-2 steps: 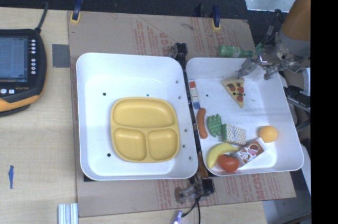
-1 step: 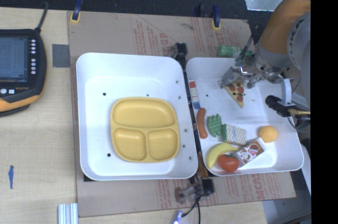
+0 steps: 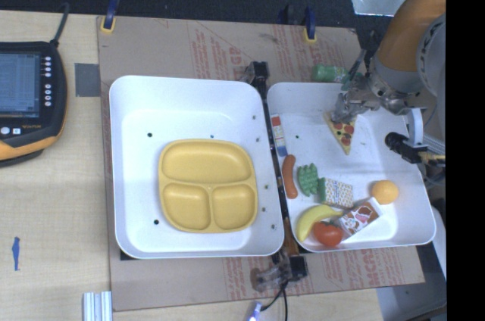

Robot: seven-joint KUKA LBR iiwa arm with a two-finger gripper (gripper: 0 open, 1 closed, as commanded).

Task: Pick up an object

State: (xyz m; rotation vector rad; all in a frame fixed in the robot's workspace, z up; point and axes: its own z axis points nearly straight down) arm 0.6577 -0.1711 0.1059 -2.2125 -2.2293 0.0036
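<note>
Up in the right bin [image 3: 424, 232], one toy pizza slice [image 3: 342, 134] lies with the gripper [image 3: 345, 112] at its upper end; whether the claw grips it I cannot tell. Below lie one sausage [image 3: 289, 176], one banana [image 3: 312, 219], one tomato [image 3: 328, 235] and one orange [image 3: 385, 191]. One yellow divided tray [image 3: 207, 185] sits in the left bin [image 3: 129, 160].

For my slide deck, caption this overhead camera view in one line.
Gripper reaches over a pizza slice in the right bin; yellow tray sits in the left bin.
</note>
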